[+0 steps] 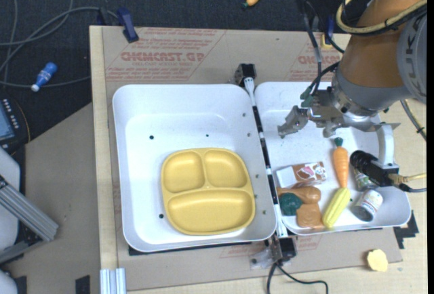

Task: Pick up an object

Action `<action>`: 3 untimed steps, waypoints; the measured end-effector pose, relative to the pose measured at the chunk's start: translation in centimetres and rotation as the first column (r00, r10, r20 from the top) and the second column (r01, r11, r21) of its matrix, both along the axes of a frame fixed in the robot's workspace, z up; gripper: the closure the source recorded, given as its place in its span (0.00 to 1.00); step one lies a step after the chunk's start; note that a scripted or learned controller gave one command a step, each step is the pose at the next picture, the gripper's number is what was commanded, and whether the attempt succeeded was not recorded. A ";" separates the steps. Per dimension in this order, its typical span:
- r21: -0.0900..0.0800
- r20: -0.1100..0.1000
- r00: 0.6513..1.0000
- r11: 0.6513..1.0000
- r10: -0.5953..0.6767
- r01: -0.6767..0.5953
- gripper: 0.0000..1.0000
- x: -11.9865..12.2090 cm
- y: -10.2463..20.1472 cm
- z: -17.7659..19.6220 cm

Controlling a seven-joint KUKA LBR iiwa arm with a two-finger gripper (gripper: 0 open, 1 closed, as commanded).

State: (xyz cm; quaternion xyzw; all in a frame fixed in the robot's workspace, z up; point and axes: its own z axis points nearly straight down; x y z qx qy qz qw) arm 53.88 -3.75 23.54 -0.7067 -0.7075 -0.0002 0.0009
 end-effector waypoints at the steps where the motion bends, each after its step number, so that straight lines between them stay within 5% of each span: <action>1: -0.007 0.008 1.000 1.000 -0.005 0.005 1.00 4.8 -6.1 2.5; 2: -0.005 0.004 1.000 1.000 -0.005 0.005 1.00 4.8 -9.2 2.5; 3: -0.003 0.004 1.000 1.000 0.001 -0.001 1.00 8.4 -9.0 0.1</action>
